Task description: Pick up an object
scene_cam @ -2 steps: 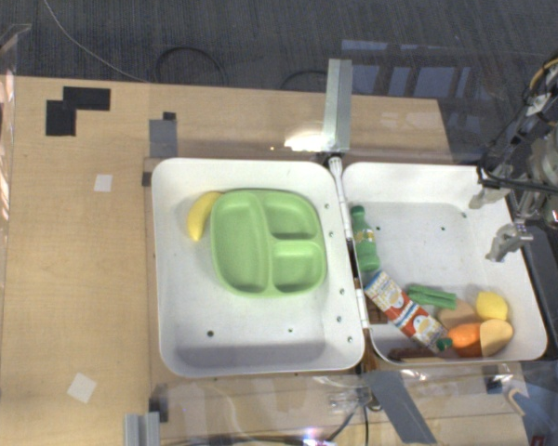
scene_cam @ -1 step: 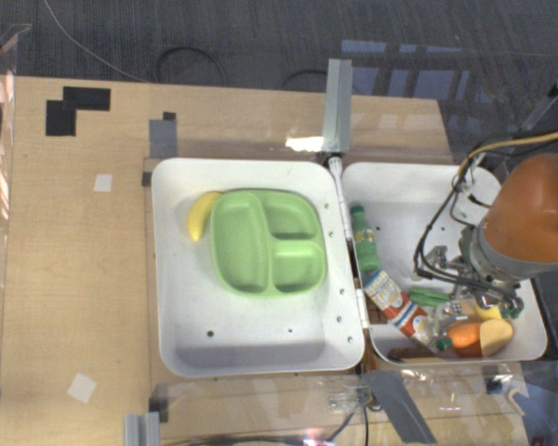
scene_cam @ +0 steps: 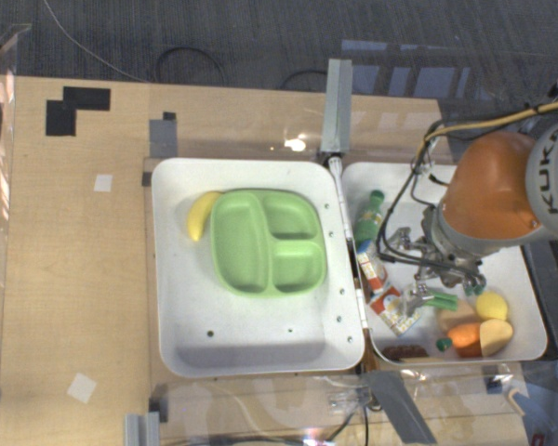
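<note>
over the right bin point(scene_cam: 530, 342), the claw point(scene_cam: 426, 297) hangs low among small items; its grip state cannot be told. a yellow lemon point(scene_cam: 491, 306) and carrot point(scene_cam: 462, 336) lie near-right.

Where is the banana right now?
The banana lies in the left bin, against the upper left edge of the green divided plate, far from the gripper over the right bin.
</note>
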`<state>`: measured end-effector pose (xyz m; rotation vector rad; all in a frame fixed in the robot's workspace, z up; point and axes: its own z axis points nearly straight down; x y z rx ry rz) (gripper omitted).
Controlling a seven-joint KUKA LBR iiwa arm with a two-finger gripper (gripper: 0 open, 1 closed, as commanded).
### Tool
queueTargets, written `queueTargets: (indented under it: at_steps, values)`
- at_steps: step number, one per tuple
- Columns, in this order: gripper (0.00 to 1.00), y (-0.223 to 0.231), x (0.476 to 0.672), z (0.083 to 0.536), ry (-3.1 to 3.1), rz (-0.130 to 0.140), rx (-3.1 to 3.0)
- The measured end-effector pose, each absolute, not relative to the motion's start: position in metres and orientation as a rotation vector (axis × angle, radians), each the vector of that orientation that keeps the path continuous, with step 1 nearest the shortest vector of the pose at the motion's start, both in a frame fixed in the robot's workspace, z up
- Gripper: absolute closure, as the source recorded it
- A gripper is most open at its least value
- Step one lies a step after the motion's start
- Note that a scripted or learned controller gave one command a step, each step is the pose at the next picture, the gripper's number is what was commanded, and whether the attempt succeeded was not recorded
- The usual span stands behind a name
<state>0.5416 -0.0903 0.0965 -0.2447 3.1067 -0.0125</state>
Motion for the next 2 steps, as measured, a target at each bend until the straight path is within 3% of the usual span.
queueTargets:
  at_steps: [1, 2]
  values:
    - [0.0, -0.089, 0.661, 0.098, 3.093, -0.015, -0.358]
    - [0.0, -0.09, 0.59, 0.098, 3.088, -0.011, -0.391]
